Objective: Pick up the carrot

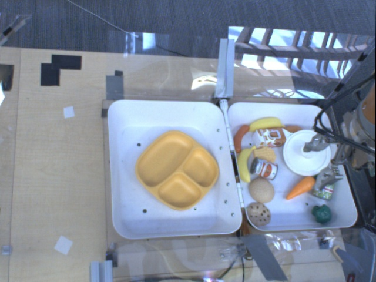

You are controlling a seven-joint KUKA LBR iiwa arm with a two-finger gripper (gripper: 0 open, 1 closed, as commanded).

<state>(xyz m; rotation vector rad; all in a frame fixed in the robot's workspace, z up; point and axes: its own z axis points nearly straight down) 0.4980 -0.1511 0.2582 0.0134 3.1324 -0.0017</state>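
Left bin (117, 216), centre-left of frame: just a yellow divided plate (177, 168). Right bin (351, 216) is crowded: bananas (265, 123), a small can (265, 169), a potato-like ball (261, 189), a cookie (259, 214), a white plate (305, 153). The carrot (301, 187) lies lower right of frame, tilted, fat end up-right, just below that plate's rim and just beside the end effector (328, 184). You can't tell if its fingers are spread or closed. Carrot looks like a light, stiff plastic toy, smooth and tapered, so likely slippery; grab across the thick middle, not the tip.
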